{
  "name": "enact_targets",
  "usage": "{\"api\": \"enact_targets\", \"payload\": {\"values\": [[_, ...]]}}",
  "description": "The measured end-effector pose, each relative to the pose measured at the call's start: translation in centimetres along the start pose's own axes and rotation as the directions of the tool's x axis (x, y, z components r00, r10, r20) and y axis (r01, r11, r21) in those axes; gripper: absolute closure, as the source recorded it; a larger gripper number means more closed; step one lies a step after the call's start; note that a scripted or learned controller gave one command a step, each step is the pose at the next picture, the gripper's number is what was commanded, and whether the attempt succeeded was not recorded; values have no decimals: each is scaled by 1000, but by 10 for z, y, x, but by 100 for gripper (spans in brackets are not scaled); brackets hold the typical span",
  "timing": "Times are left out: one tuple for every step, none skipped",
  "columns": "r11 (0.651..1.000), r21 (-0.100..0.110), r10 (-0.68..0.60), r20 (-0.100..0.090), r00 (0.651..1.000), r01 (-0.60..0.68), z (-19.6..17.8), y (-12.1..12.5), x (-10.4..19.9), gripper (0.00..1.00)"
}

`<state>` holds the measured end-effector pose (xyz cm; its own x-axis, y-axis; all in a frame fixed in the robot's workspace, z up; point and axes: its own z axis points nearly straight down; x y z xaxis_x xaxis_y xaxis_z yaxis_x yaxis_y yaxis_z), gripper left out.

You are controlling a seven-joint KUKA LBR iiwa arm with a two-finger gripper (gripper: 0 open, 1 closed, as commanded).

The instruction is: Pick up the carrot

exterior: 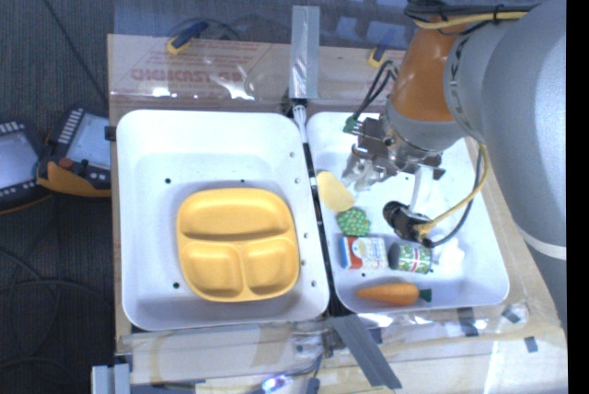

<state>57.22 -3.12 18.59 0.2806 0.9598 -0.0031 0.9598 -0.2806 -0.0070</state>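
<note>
There are two white bins side by side. The left bin (147,153) has one yellow plate (239,243) in it. The plate has three parts.

The right bin (479,277) has five small things in it, and I will say where each one is from the carrot (391,294). There is one carrot. It is orange with a bit of green at its right end, and it lies flat by the front wall of the right bin. Nothing is touching it.

Just behind the carrot sit two things side by side. One is a little carton (363,252) in red and white, a bit to the left. One is a can (411,258) lying on its side, a bit to the right. Both have labels, but the words are too small to read.

Behind the carton, further from the carrot, is one bumpy green thing (352,220). Past that is one pale yellow thing (333,192), by the wall between the bins.

The gripper (368,169) is well behind the carrot, up near the back of the right bin, above the yellow and green things. I cannot tell what the pincer is doing.

Behind the left bin is a brown board (193,75) with red writing. It is too faint to read.
</note>
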Motion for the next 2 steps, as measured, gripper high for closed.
{"api": "enact_targets", "payload": {"values": [[962,0,273,2,962,-273,-18,-51,-7,100],[813,1,582,3,813,-582,7,-93,15,100]]}}
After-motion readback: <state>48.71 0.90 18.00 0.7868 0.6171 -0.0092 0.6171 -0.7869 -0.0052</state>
